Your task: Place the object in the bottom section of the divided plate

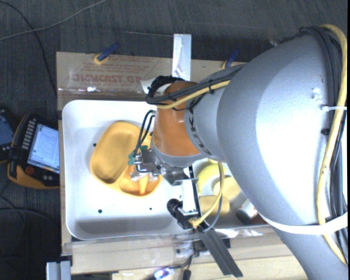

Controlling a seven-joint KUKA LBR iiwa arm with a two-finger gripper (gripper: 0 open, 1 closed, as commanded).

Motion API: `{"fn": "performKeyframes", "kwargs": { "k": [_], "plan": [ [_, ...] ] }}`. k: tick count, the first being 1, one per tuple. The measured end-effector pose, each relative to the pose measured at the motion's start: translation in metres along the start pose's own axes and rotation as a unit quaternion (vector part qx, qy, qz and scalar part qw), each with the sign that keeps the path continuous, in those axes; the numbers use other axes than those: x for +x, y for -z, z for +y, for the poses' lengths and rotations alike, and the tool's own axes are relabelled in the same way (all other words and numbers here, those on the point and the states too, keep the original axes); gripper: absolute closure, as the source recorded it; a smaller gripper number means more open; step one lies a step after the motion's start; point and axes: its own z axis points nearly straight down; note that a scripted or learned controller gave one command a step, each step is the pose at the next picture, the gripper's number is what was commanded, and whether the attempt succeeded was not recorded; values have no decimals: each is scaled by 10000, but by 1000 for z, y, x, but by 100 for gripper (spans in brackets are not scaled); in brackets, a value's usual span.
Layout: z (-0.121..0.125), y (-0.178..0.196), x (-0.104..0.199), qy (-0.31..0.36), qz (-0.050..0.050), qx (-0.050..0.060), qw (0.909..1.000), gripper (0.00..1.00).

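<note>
The arm [268, 127] reaches in from three o'clock and covers most of the right bin, its orange band [172, 130] hanging over the seam between the two bins. The gripper [144, 169] sits low over the yellow divided plate [114, 150], which lies in the left white bin [81, 214], toward that bin's centre and two o'clock side. Whether the gripper is spread or closed cannot be told, since the wrist hides it from above, and nothing can be seen held in it. Just under the wrist, at the plate's five o'clock edge, an orange-yellow shape [141, 185] may be the object or merely part of the plate; the view does not settle it. In the right bin, pale yellow items [213, 179] peek out beneath the arm. The main risk appears to be placement: if a release happens near the plate's rim, the thing could roll into the bin or land in the wrong section. A low wrist could also nudge or tip the light plate, shifting the target. The dangling cables [141, 134] near the wrist could snag too.
</note>
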Motion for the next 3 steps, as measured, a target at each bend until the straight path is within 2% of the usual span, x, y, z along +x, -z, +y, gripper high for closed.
{"fn": "performKeyframes", "kwargs": {
  "k": [1, 2, 3],
  "plan": [
    [-34, 81, 4, 592, -25, 75, 9982, 100],
    [-34, 107, 25, 2183, -18, 75, 9758, 100],
    [-32, 152, 14, 3420, -17, 54, 9397, 100]
  ]
}}
